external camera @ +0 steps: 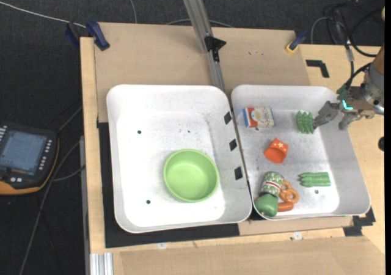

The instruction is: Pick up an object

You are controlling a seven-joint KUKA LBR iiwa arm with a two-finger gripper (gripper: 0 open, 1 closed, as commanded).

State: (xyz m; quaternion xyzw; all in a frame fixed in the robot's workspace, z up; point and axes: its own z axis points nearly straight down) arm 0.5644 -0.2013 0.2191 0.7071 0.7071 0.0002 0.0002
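Gripper [335, 116] hovering at the right bin's [342, 188] far right edge, fingers spread, pinching nothing.

Tabletop [153, 54] carrying two bins: left bin [122, 109] holding a green bowl [190, 175]; right bin holding a carton [256, 117], orange cup [276, 150], mug [269, 186], pretzel [287, 195] and two green toys [305, 121], one lying just beside the gripper.

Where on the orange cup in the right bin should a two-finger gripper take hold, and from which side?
The orange cup lies tipped on its side, apart from the other items. Probably best to come from above and close across its round body at mid-length, fingers either side of its axis, since the bin floor around it gives room.
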